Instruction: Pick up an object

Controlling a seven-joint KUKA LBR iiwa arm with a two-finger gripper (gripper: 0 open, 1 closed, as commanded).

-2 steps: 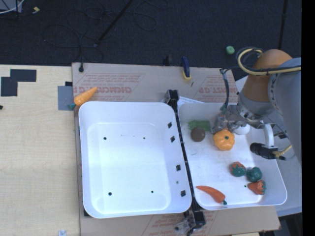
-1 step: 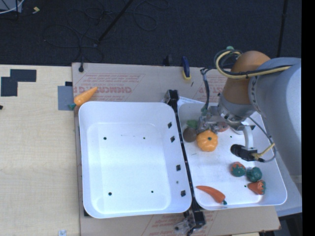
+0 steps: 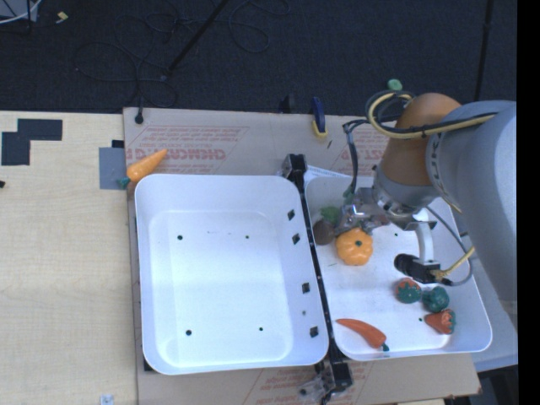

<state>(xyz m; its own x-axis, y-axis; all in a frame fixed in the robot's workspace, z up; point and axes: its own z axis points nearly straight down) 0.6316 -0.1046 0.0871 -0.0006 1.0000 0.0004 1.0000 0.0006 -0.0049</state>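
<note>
The little orange pumpkin (image 3: 353,247) is sat in the right bin (image 3: 472,340), over at its 9 o'clock side, with the gripper (image 3: 361,217) parked right at the pumpkin's 12 o'clock. Whether the jaws are spread or pinched can't be told from up here. A red chili pepper (image 3: 363,331) is seen at 6 o'clock, a teal and red cluster (image 3: 426,302) at 4 o'clock, and a carrot (image 3: 145,165) outside the left bin (image 3: 169,353) at 10 o'clock.

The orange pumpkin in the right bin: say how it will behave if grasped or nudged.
The orange pumpkin looks round and smooth, so it may roll across the right bin when nudged. Its curved sides could slip from a pinch unless squeezed across the middle. It seems a rigid toy, probably light.
</note>
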